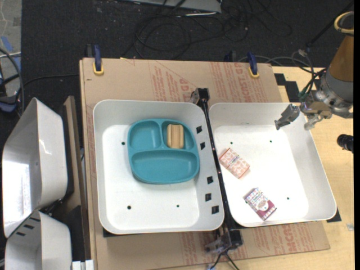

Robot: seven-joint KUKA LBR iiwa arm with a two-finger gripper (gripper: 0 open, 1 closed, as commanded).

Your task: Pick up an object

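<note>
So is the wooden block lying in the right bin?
No, the block lies in a top compartment of the teal tray in the left bin.

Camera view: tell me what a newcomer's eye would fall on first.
The teal divided tray in the left bin stands out first, with a tan block in its upper right compartment. Next come two small pink packets lying apart in the right bin. The gripper hangs over that bin's upper right corner, jaws open.

Brown cardboard sheet (169, 83) covers the desk, clamped at the far edge. Dark speckled floor (50, 27) behind, black cables (169, 21) trailing across it. Even overhead light.
</note>
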